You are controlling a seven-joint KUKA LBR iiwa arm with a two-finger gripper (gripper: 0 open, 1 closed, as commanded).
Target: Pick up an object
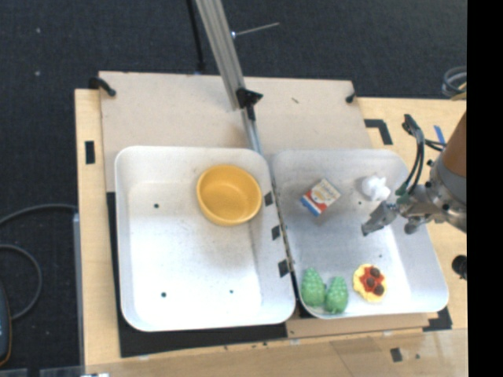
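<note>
1. White crumpled object (372,187) lies at the right bin's (416,246) far side, just beyond the gripper (379,220).
2. Gripper hovers low nearby; whether spread or pinching, I cannot tell.
3. Small carton (320,195) sits left, apart.

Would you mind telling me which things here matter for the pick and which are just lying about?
Likely in play, right bin:
claw
white object
small carton
green toy
yellow-and-red toy

Lying about:
yellow bowl in the left bin
metal pole
</note>
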